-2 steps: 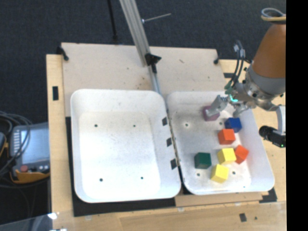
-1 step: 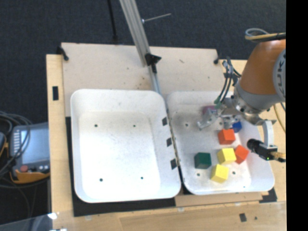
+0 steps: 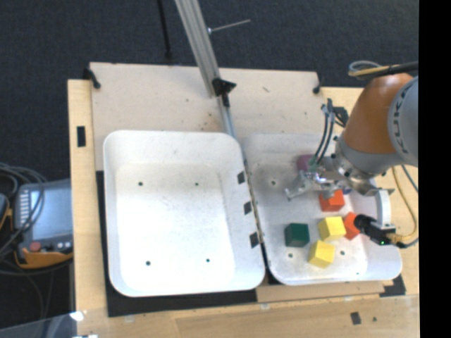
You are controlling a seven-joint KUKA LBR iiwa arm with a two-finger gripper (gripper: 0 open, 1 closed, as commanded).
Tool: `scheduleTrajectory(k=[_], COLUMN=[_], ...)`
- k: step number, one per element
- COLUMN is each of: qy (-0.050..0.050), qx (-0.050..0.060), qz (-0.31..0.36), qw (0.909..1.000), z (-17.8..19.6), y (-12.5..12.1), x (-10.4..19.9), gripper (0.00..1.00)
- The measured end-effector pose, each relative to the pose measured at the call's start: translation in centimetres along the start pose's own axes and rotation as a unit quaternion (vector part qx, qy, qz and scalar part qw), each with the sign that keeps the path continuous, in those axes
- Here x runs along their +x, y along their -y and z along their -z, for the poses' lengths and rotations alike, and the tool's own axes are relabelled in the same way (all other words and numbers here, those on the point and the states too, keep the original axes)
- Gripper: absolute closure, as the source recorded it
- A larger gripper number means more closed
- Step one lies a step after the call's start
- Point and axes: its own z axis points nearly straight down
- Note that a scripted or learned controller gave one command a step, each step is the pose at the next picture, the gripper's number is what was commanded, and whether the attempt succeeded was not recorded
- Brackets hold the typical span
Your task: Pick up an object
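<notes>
Nearest the lens, the grey arm with its orange band [image 3: 377, 122] enters from three o'clock and bends down over the right-hand bin. Whether its gripper [image 3: 310, 183] is apart or together cannot be told from this slant; metal parts of it stick out toward nine o'clock, just above the bin floor, and nothing shows between them.

Largest on the bench [image 3: 204, 94] is the left bin [image 3: 176, 210], white and speckled, lying toward nine o'clock. The right bin [image 3: 275, 167] sits just beside it, touching along the middle seam, and holds all the small pieces. A slanted aluminium rail [image 3: 197, 37] runs from twelve o'clock down to the seam between the bins.

Among the blocks, a green cube [image 3: 297, 234] lies at about six o'clock from the gripper. One yellow block [image 3: 332, 227] sits just to its three o'clock side, and a second yellow block [image 3: 322, 253] lies at five o'clock from the green one, near the bin's front wall. An orange block [image 3: 332, 201] rests just below the wrist, and another orange piece [image 3: 349, 225] touches the first yellow block at its three o'clock side. A small purplish object [image 3: 304, 163] peeks out at the wrist's eleven o'clock.
</notes>
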Motion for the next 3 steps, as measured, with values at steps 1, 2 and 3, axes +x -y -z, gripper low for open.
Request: scheduleTrajectory(k=[1,2,3], qy=[0.001,0.000,0.000], qx=[-0.003,-0.006,-0.006], qz=[0.000,-0.003,0.000], qw=[1.0000,1.0000,1.0000], z=[-6.0,-4.7,1.7], y=[0.1,0.0,0.0], x=[0.1,0.0,-0.3], gripper=[0.00,1.00,1.00])
